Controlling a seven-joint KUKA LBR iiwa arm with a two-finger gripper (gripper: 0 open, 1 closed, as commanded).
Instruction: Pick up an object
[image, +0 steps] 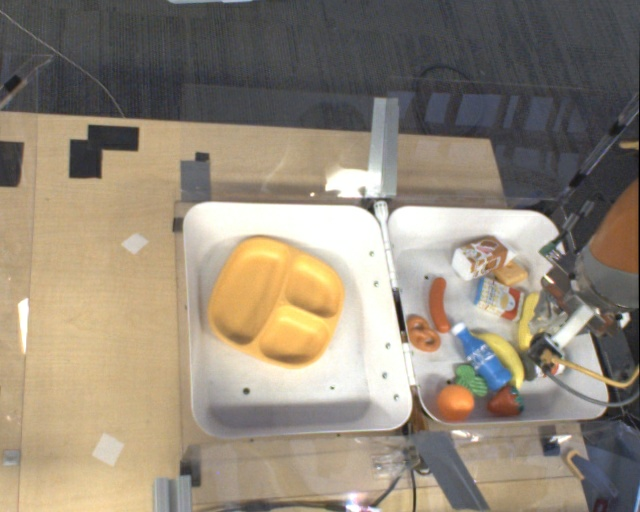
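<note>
The right bin (430, 235) holds several toy foods. A brown bread pack (484, 255) and a small carton (496, 297) lie toward the back. A red sausage (437, 298) and a pretzel (423, 334) sit near the left wall. A blue bottle (480, 357), a banana (503, 354), a green piece (466, 376), an orange (455, 401) and a strawberry (505, 402) cluster at the front. My gripper (548, 314) hangs low at the bin's right side, right beside a slim yellow piece (527, 319). I see nothing held.
The left bin (215, 400) holds a yellow divided plate (276, 300). A metal post (384, 150) stands behind the seam between the bins. The grey arm with its orange band (612, 240) comes in over the right bin's right rim.
</note>
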